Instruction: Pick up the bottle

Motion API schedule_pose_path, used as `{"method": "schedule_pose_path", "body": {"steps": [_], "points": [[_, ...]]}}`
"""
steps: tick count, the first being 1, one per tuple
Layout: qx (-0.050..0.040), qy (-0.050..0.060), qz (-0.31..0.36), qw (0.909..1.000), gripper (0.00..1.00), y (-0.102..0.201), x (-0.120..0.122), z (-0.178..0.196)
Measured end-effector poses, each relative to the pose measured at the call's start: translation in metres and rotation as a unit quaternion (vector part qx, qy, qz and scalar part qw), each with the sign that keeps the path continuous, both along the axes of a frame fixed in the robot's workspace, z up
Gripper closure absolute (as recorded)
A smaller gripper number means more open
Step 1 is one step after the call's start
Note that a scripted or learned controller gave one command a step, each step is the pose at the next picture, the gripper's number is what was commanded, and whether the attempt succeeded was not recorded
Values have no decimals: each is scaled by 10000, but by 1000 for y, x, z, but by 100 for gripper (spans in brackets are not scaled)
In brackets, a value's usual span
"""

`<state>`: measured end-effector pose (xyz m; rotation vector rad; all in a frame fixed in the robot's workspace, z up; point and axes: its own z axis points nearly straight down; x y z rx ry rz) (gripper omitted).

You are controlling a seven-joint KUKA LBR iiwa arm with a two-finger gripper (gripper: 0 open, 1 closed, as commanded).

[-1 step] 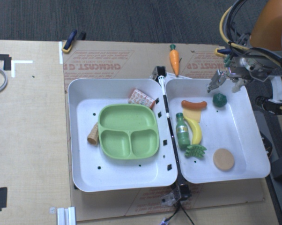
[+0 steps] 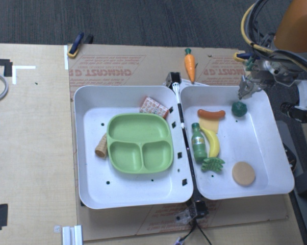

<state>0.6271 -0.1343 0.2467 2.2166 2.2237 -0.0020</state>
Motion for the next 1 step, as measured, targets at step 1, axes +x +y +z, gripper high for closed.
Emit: {"method": "schedule_pose_path", "body": {"steps": [1], "points": [[1, -1, 729, 9973, 100, -30, -46, 49]]}}
